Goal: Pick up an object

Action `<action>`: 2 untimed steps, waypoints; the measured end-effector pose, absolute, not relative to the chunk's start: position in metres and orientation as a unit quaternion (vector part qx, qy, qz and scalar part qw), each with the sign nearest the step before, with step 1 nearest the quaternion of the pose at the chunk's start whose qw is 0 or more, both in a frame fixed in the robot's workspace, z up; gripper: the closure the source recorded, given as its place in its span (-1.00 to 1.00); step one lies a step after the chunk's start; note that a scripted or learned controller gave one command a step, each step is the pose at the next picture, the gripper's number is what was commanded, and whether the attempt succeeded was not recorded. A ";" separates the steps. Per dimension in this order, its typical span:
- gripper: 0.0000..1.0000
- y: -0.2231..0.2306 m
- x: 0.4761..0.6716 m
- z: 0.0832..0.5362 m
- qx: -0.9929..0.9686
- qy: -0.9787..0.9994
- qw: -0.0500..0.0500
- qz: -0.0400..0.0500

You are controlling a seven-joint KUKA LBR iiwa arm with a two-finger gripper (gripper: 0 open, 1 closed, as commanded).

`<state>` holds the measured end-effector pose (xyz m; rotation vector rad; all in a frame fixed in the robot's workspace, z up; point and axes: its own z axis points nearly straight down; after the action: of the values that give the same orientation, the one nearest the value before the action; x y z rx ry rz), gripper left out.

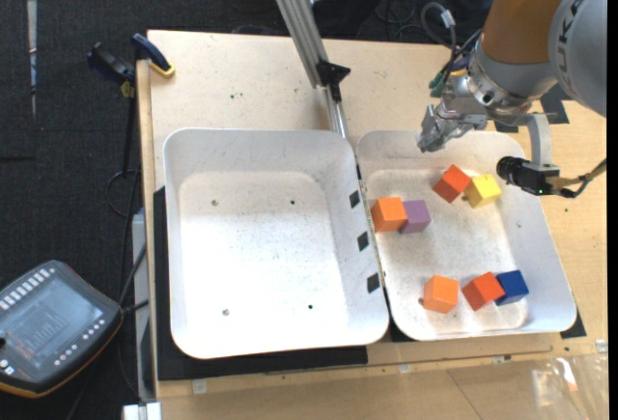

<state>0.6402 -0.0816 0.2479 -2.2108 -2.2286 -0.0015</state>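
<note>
The right bin (541,259) holds several small blocks. An orange cube (389,212) touches a purple cube (416,215) near the bin's left wall. A red-orange block (450,183) and a yellow block (483,189) lie side by side toward the back. Along the front sit an orange cube (441,294), a red-orange cube (482,291) and a blue cube (512,286). My gripper (435,135) hangs over the back of this bin, up and left of the red-orange block, with nothing seen between its fingers.
The left bin (188,167) lies beside the right one, bare white inside. A slanted metal rail (294,8) runs down to the bins' shared back corner. A clamp (130,61) sits at the bench's back left and a pendant (43,326) at the lower left.
</note>
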 end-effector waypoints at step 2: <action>1.00 0.034 0.642 0.257 -0.704 -0.710 0.000 -0.001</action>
<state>0.6420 0.0342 0.2574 -2.2118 -2.2309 -0.0035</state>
